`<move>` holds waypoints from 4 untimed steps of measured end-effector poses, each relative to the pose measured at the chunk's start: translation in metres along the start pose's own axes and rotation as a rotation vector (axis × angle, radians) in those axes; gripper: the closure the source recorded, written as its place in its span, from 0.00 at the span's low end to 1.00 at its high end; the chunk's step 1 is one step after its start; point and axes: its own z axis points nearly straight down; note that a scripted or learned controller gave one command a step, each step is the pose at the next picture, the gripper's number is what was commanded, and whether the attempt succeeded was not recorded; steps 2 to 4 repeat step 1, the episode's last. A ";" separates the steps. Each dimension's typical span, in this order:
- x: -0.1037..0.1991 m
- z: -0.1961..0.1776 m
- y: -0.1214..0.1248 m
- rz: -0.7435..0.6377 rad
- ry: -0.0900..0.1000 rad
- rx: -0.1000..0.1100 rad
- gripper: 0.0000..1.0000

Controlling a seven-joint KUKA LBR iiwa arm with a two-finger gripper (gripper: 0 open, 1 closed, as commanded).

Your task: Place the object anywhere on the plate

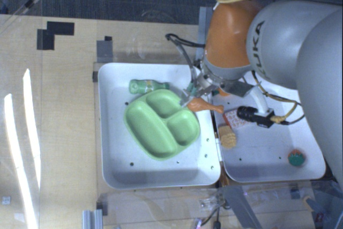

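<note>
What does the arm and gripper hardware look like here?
Bulky grey KUKA arm with black lettering and a rounded orange band above the wrist. Black and yellow cables run along it. A small metallic two-finger gripper sits below the wrist.

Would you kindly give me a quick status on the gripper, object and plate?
Gripper at green plate's right rim, grip unclear. Orange object just beneath it, overlapping the plate edge. Green bottle lies behind plate, not blocking.

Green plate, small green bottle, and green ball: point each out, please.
Green plate [161, 126]: camera view, middle of its large compartment.
Green bottle [143, 86]: camera view, its body.
Green ball [296, 157]: camera view, its centre.
</note>
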 end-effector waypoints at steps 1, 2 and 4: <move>0.000 0.000 0.000 0.001 0.000 0.000 0.00; 0.000 0.000 0.000 0.001 0.000 0.000 0.00; 0.000 0.000 0.000 0.001 0.000 0.000 0.00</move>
